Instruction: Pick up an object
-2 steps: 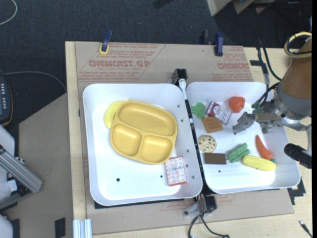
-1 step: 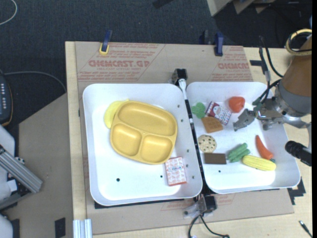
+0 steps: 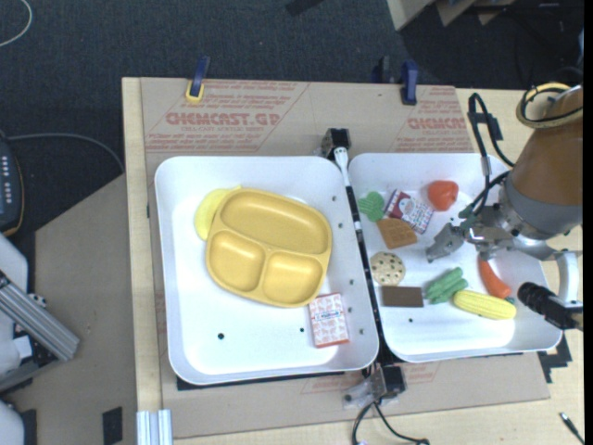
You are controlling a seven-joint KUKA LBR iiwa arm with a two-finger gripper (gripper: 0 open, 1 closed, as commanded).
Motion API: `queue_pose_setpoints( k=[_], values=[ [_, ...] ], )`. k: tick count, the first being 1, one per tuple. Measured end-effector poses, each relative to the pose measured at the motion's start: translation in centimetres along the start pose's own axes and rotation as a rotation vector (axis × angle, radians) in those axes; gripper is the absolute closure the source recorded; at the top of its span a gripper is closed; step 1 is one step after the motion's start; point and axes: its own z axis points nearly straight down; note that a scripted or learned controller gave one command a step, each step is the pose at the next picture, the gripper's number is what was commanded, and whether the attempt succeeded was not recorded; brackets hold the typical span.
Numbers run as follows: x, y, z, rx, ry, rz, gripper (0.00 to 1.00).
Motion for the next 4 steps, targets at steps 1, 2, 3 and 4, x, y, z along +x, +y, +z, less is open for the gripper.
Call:
queue_pose_setpoints(
  k=[1, 2, 3, 4],
  values=[
    [-0.3, -0.4, 4.4, 0.000, 0.000, 0.000, 0.00],
    [-0.2, -0.4, 7.4, -0.001, 0.000, 0.000, 0.00],
    [-0.3, -0.3, 6.2, -0.007, -0.002, 0.001, 1.00],
    [-1.1, -0.5, 1.6, -0.012, -0.005, 0.001, 1.00]
  ],
)
